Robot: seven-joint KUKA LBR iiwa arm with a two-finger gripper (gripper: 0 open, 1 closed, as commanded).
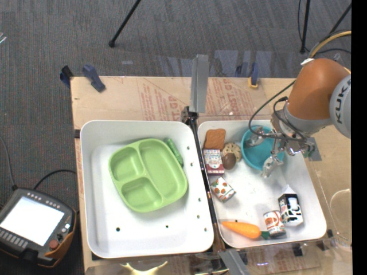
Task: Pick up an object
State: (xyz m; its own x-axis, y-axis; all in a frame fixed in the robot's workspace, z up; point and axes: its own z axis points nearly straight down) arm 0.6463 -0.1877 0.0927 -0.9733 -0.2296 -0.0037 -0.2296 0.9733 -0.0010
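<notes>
One thing sits nearest your fingers [274, 160]: the teal bowl [255, 149], touching them on the left, fingers apart and holding nothing.

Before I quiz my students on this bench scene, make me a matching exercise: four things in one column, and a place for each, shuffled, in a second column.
Things:
1. green divided tray
2. carrot
3. teal bowl
4. black-and-white carton

Places:
A. right bin, front edge
B. right bin, back, just left of the tool
C. left bin, middle
D. right bin, front right corner, beside a small can

Pairs: 1-C, 2-A, 3-B, 4-D
</notes>
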